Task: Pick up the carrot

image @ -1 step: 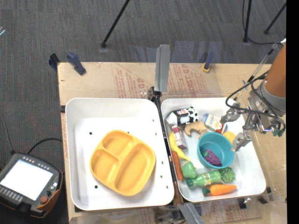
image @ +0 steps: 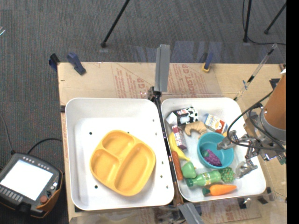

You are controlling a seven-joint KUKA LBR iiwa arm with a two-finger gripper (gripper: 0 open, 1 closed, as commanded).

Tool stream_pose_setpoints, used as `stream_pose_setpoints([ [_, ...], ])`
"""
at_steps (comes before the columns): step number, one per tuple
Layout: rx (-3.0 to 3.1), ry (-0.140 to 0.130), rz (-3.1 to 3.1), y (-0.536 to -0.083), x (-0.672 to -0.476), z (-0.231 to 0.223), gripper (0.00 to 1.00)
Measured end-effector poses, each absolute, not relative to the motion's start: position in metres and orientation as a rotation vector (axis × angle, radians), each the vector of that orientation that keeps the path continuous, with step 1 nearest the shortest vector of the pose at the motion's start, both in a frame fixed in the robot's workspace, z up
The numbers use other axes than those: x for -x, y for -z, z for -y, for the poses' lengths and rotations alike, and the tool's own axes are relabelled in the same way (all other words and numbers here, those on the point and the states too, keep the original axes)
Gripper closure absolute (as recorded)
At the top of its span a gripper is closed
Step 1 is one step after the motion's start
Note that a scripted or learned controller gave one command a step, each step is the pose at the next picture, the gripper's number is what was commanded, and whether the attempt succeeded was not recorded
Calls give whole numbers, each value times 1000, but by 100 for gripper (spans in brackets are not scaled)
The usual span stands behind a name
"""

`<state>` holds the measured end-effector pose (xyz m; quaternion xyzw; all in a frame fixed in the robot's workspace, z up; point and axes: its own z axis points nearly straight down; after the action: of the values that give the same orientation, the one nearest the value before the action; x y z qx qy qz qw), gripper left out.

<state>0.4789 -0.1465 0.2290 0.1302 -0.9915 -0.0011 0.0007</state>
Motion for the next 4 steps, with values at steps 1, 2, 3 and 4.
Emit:
stream_pose_setpoints([
  [1,-454,6,3099,-91,-483,82,0],
  [2,-546,3,3096,-93,-571,89,0],
  [3,-612,-6,3094,-177,-632,134,0],
  [4,-417,4,3114,-86,-639,199,0],
])
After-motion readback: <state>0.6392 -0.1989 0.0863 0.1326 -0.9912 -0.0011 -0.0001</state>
